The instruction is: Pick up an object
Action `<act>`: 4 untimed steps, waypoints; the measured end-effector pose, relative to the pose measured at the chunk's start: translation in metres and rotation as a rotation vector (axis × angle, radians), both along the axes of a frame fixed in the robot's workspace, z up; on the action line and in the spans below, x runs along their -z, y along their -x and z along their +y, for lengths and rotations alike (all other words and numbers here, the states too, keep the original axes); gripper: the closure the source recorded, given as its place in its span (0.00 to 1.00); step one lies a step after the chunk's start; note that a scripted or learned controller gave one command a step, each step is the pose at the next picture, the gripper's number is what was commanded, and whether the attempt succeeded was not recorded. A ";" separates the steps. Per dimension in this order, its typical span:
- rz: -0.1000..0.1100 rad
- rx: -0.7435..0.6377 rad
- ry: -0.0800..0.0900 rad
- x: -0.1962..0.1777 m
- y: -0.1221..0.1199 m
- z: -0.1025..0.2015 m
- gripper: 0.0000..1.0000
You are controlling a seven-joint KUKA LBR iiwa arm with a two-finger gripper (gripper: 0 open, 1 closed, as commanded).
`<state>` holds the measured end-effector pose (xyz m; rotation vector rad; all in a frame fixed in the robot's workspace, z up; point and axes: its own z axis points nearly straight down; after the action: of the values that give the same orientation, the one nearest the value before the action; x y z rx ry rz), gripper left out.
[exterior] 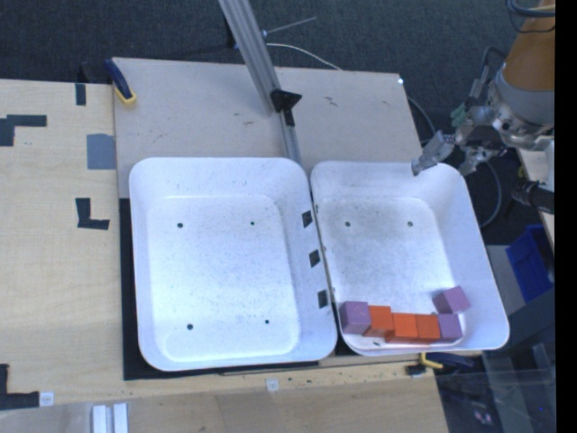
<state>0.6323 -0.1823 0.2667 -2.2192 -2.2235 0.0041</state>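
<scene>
The hand [435,156] hangs over the far rim of the right bin [476,233], holding nothing; how open, I cannot tell. The blocks [403,319] lie apart along the near wall.

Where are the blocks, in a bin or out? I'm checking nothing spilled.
In. The purple blocks and orange blocks all lie in the right bin, clustered along its near edge; the tool is above its far rim.

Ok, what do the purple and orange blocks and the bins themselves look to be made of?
The purple blocks and orange blocks look like matte foam or painted wood: flat colour, no glare, soft edges; I cannot tell which. The right bin and left bin look like moulded white plastic, smooth with rounded rims and a faint sheen, speckled with dark marks.
</scene>
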 end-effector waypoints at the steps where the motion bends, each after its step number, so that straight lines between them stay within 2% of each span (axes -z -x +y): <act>1: -0.003 0.001 -0.002 -0.042 0.063 0.021 0.00; 2: 0.006 -0.001 -0.002 0.078 0.022 0.024 0.00; 3: 0.000 -0.004 -0.003 0.087 -0.001 0.076 0.00; 4: -0.002 -0.001 -0.001 0.093 -0.027 0.062 0.00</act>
<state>0.6596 -0.1205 0.1741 -2.2187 -2.2248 0.0001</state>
